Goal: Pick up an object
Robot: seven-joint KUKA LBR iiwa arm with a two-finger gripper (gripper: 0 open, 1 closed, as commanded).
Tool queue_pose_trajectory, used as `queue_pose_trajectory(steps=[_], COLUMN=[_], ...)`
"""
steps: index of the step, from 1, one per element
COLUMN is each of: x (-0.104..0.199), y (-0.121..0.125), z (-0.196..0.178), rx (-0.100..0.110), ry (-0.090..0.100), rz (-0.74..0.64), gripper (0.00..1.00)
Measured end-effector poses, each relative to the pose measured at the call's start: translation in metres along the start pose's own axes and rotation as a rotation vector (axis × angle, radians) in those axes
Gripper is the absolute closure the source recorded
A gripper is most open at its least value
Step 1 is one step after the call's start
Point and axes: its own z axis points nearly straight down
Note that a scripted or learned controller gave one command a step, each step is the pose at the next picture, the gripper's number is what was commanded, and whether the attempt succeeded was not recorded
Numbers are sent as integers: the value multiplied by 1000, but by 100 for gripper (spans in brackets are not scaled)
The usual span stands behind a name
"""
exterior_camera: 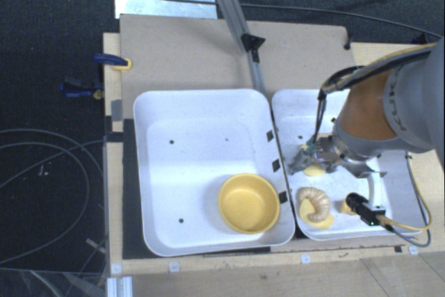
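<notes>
croissant (315, 206), tan, curled, ridged, near front of right bin (292, 108) | small pale-yellow piece (314, 170) under claw (311, 161), grip state cannot tell | yellow round bowl (248, 202), smooth, front right of left bin (149, 108) | both bins white, shallow, rounded corners, on brown desk (181, 45)

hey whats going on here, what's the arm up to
A grey arm with an orange band reaches in from the right and has its gripper low in the right bin, right at a small pale yellow object. Whether it has hold of that object can't be told from this angle. A curled tan object lies nearer the front of the same bin. The left bin holds a yellow bowl, untouched.
</notes>
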Motion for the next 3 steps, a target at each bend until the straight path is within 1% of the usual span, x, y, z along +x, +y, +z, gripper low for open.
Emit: queue_pose_trajectory(steps=[1, 2, 3], x=[0, -10, -3], y=[2, -2, -4], z=[-13, -66, -127], rx=[-6, -10, -13], ry=[-1, -2, -2], rz=[1, 1, -5], gripper=[100, 100, 100])
